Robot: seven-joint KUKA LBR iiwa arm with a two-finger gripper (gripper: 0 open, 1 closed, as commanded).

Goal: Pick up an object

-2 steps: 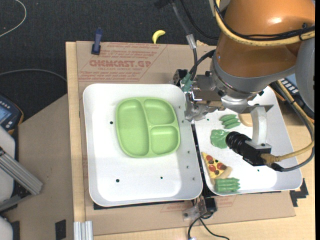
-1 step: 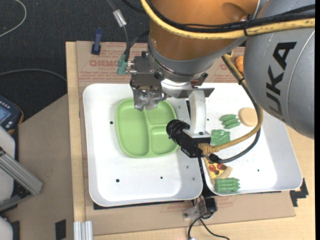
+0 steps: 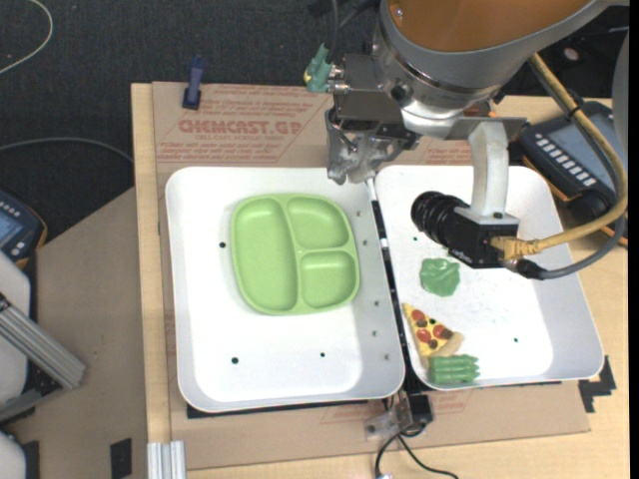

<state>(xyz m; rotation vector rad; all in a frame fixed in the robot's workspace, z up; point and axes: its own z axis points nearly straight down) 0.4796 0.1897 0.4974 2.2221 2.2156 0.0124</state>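
Note:
My gripper (image 3: 351, 168) hangs over the far rim where the two bins meet, just beyond the top right corner of a light green divided plate (image 3: 295, 252) lying in the left bin (image 3: 190, 297). In the right bin (image 3: 559, 307) lie a small green leafy lump (image 3: 439, 275), a toy pizza slice (image 3: 431, 334) and a green ridged piece (image 3: 454, 369) near the front edge. I see nothing held under the gripper. The arm's big grey and orange body hides the far part of the right bin.
A black cylindrical device (image 3: 454, 230) on a white bracket (image 3: 489, 178), with a yellow cable (image 3: 569, 233), hangs over the right bin's far half. A blue clip (image 3: 193, 83) sits on the cardboard sheet (image 3: 240, 123) behind the bins.

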